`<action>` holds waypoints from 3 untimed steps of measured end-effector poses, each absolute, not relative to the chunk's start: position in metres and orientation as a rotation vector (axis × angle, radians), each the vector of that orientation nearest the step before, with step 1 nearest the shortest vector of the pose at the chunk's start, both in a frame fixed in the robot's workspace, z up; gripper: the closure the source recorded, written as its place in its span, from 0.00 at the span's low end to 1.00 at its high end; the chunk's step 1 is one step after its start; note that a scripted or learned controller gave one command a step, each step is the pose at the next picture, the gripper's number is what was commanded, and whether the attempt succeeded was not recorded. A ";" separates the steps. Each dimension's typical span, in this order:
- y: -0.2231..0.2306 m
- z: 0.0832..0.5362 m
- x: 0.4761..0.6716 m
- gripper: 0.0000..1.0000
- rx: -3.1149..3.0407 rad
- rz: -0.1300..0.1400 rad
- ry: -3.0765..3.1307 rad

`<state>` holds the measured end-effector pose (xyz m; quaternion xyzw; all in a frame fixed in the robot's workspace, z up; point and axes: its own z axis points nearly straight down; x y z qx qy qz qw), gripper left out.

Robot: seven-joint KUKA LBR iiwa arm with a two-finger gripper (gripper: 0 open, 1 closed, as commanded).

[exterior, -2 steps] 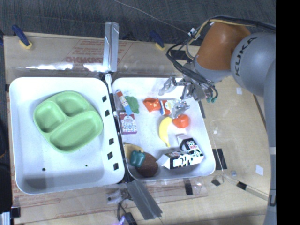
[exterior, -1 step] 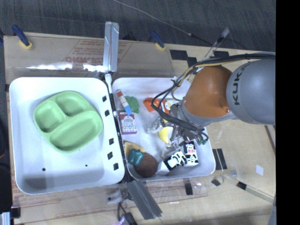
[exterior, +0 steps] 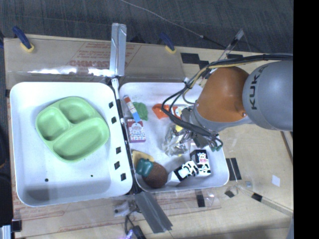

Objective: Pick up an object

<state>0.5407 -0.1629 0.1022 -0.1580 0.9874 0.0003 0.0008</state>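
We see the left bin (exterior: pixel 20 148) holding a smooth green divided plate (exterior: pixel 73 127). The right bin (exterior: pixel 149 91) holds a red carton (exterior: pixel 136 131), a brown ball (exterior: pixel 156 176), a black-and-white cow toy (exterior: pixel 194 167) and crinkled clear wrap (exterior: pixel 174 142). The end effector (exterior: pixel 185 129) hangs over the wrap; we cannot tell its grip.
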 end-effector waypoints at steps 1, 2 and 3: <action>-0.163 0.102 0.541 0.00 -0.497 0.001 3.101; -0.151 0.092 0.573 0.00 -0.303 0.001 3.124; -0.113 0.097 0.553 0.00 -0.312 -0.029 3.113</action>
